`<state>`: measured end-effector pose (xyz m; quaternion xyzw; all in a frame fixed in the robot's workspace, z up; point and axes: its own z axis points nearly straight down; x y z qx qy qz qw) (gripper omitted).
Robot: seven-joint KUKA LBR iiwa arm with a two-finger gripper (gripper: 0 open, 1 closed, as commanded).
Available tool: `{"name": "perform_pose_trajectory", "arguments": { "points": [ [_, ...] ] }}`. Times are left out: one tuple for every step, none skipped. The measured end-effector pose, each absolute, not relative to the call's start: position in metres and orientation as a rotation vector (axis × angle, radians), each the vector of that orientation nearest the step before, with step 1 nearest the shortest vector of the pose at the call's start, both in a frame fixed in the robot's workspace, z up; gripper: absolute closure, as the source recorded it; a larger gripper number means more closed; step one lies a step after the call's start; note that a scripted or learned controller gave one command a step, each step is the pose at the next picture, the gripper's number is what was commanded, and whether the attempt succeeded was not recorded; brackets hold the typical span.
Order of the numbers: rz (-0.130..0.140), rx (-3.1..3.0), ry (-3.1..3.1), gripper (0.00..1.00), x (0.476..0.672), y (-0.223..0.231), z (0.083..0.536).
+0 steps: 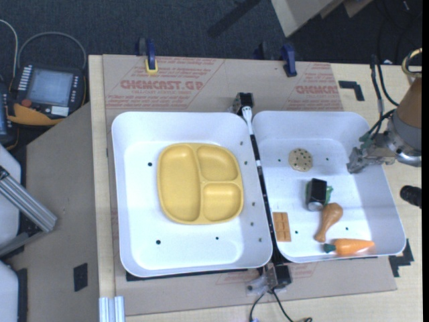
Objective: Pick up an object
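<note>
The right bin (375,200) holds several small items. A round speckled cookie (301,158) lies near its back. A dark cylinder with a green end (316,194) rests in the middle, with a tan drumstick (328,219) just in front of it. An orange carrot (352,247) lies at the front right and a brown rectangular cracker (281,226) at the front left. My gripper (362,158) hangs at the bin's right side, about level with the cookie and well to its right. It touches none of the items.
The left bin (134,233) carries a yellow three-compartment plate (200,182). The two bins meet along a raised rim (257,173). A handheld pendant (48,89) lies off the bench at far left. Clamps (288,58) stand at the board's back edge.
</note>
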<state>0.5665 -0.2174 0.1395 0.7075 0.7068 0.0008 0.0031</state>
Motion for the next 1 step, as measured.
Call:
{"name": "perform_pose_trajectory", "arguments": {
  "points": [
    [0.005,2.213,2.217,1.0,0.575,-0.2131,0.1999]
  ]
}}
